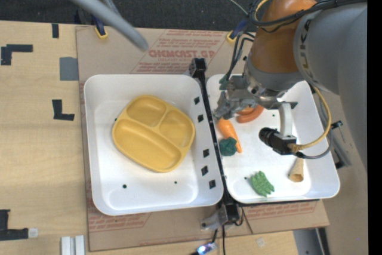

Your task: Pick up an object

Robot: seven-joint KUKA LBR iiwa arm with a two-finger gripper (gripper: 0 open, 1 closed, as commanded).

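Since the toy carrot looks like light, hard, smooth plastic, you should expect it to slip unless you pinch it across its thick orange body, not at the green top. It is a short orange cone with a dark green leafy end, lying in the right bin close to the divider between the bins. The gripper hangs just above the carrot's upper end; whether it is released or clenched, you cannot tell from this angle.
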